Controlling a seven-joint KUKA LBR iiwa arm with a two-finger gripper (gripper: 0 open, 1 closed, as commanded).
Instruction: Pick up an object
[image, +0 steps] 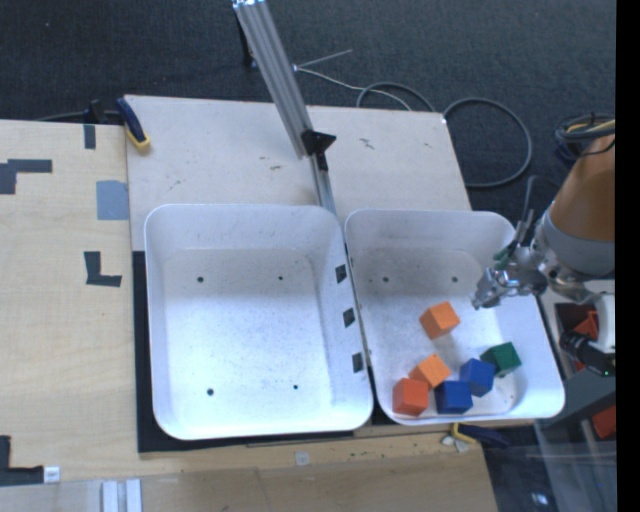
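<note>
Reaching in from the right, the grey arm (585, 215) with its orange band hangs over the right edge of the right bin (400, 235), and its tool (492, 290) sits low above the bin's upper right part. The tool is small and blurred here, so whether it is released or clenched cannot be told; nothing shows between its tips.

The blocks all lie in the right bin. An orange cube (439, 319) rests alone near the middle, just below and to the left of the tool but apart from it. Lower down, a cluster gathers toward the bin's near right corner: a second orange block (433, 370), a reddish-orange cube (410, 396) just beside it to the lower left, a blue cube (454, 397) next to that, another blue cube (477, 375) touching or nearly touching the first, and a green cube (501, 357) at the far right of the group, close to the bin wall.

The left bin (160, 300) sits side by side with the right one, their inner walls meeting. Both stand on the pale wooden worktop (60, 330). A slim metal rail (283, 85) runs at a slant from the top toward the seam between the bins, and a thin cable (500, 120) loops on the dark floor beyond.
</note>
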